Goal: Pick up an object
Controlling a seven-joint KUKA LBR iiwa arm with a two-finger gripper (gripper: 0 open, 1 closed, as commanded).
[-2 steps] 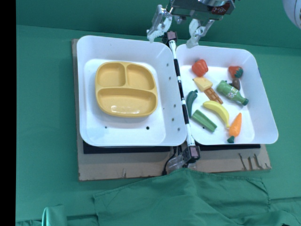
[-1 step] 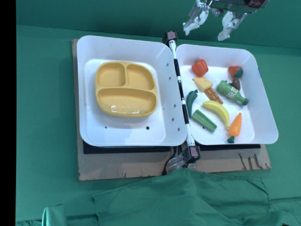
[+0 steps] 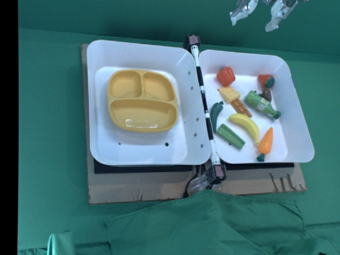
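Up high, open claw (image 3: 261,12) hovers above toy-food bin (image 3: 297,137).

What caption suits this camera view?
Open gripper hovers above right bin of toy food; yellow tray fills left bin.

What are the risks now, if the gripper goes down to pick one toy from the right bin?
1. The toys lie crowded: the banana touches the green block and sits close to the carrot, so the gripper, open, may catch or push a neighbour.
2. The strawberry lies near the right bin wall, which might block a finger.
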